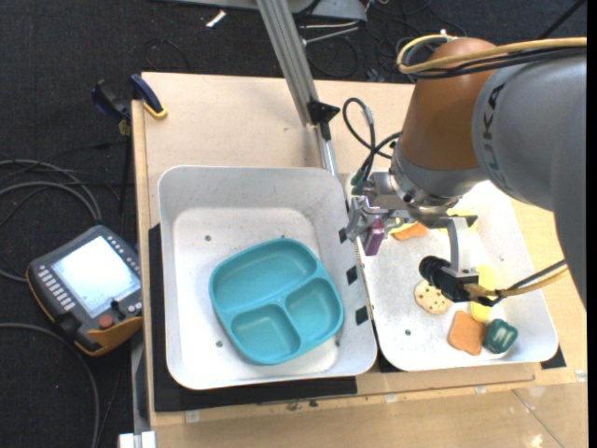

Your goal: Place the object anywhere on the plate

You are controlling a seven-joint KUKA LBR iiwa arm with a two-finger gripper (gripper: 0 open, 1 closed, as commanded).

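Camera view. Gripper (371,224) above the seam between the bins, fingers pinching a small purple object (374,239). Judged step: carry it left over the teal plate (276,299) and release low, so it settles in a compartment. The plate is smooth moulded plastic with three recesses; a speckled round cracker (430,297) and orange wedge (465,332) lie in the right bin (522,250).
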